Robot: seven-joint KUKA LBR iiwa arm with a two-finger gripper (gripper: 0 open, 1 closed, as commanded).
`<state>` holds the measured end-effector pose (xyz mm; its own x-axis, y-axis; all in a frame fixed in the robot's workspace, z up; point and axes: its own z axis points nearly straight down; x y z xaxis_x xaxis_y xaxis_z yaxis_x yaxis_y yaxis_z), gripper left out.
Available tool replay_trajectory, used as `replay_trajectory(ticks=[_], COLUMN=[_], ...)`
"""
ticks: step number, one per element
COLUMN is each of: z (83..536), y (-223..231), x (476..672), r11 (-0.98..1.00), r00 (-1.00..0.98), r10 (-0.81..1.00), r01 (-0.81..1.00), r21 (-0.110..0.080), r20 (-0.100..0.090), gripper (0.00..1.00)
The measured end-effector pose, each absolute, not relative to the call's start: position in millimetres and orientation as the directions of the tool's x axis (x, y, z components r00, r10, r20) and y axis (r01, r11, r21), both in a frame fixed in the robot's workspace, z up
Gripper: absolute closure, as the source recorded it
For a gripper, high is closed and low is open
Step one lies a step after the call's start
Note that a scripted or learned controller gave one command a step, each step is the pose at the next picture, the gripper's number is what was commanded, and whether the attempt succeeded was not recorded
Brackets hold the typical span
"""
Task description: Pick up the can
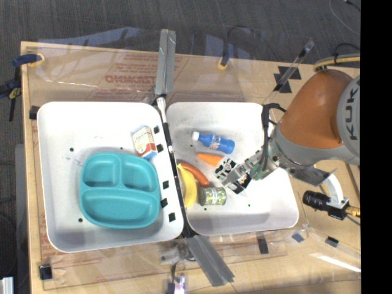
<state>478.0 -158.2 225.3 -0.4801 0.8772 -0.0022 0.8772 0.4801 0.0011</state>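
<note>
The can (212, 196) lies on its side in the right bin (269, 216), near the front, with a green patterned label and a silvery end. My gripper (228, 173) hangs just above and to the right of it, its fingers pointing left toward the carrot and banana. Nothing shows between its fingers, and the can rests on the bin floor, apart from them.
In the right bin, a blue bottle (215, 142), an orange carrot (209, 159) and a banana (188, 185) crowd the left half near the can. The left bin (55, 127) holds a teal divided plate (119, 190) and a small carton (144, 142).
</note>
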Motion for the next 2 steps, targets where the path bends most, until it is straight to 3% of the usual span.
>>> replay_trajectory(ticks=[1, 2], z=[227, 117], y=[-106, -122], x=[504.0, 560.1], r11=[0.234, 0.077], r00=[-0.234, -0.077], r10=[0.972, 0.997], r01=[0.972, 0.997], r21=[0.0, -0.005], r20=[-0.001, 0.001], gripper=[1.0, 1.0])
